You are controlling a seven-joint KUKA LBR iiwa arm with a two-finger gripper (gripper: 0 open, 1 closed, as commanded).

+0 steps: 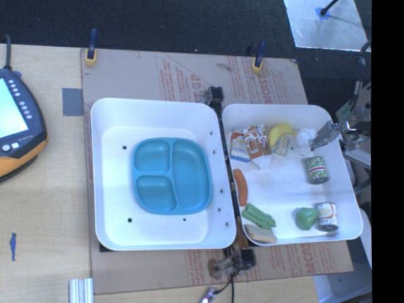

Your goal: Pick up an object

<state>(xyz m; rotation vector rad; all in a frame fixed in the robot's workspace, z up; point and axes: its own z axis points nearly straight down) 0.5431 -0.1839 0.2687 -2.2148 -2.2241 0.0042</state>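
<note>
**Pincer at the right bin's far right rim, nothing seen in it**

Dark carpet runs behind your table [44,188], a pale wooden top with a cardboard sheet [189,74] clamped at its far edge by two clips. On that sheet you have two white bins side by side. At the table's left edge sits a teach pendant [16,128] with an orange rim.

Your left bin [107,125] carries a blue divided plate [172,175] near its centre, three compartments facing up.

Your right bin [287,188] carries the loose objects. Along its far edge, from the left, you see a small printed carton [249,142], a yellow banana-like piece [280,132] and a white crumpled item [305,136]. Near the right wall lies a green-labelled can [316,169] on its side. By the near right corner a second can [326,216] with a red and white label touches a green rounded piece [306,217]. Along the left wall lies an orange sausage-shaped piece [240,187]; nearer you a green leafy piece [258,216] sits just beside a tan, bread-like slab [261,234] at the near left corner.

You will find the pincer [323,136] at the far right corner of the right bin, above the rim, close to the white crumpled item and apart from the green-labelled can. It shows as grey metal parts at a slant; you cannot tell how far apart its fingers are, and nothing is visibly between them.
</note>
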